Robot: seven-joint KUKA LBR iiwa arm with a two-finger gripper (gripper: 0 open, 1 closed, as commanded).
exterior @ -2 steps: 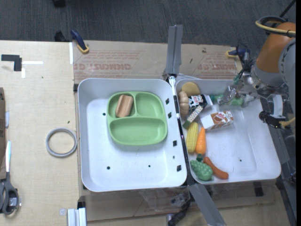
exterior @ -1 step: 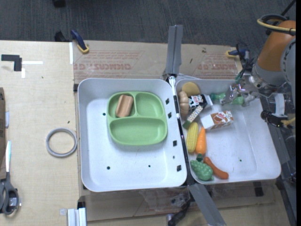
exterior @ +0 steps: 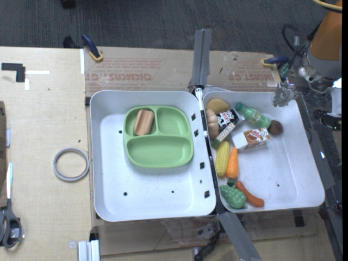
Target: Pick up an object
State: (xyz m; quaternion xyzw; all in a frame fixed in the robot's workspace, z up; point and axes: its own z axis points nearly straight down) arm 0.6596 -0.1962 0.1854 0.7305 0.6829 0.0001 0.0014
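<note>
Green broccoli toy (exterior: 234, 197) nearest, front corner of right bin (exterior: 293, 192). Hand (exterior: 282, 95) at bin's far rim, nothing held; opening unclear. Better descend straight on isolated brown ball (exterior: 275, 127).

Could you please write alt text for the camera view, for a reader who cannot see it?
The hand hovers at the right bin's far corner, above toy food heaped along the bin's left side: corn, carrot, bottle, carton. The left bin holds a green tray with a hot dog.
</note>
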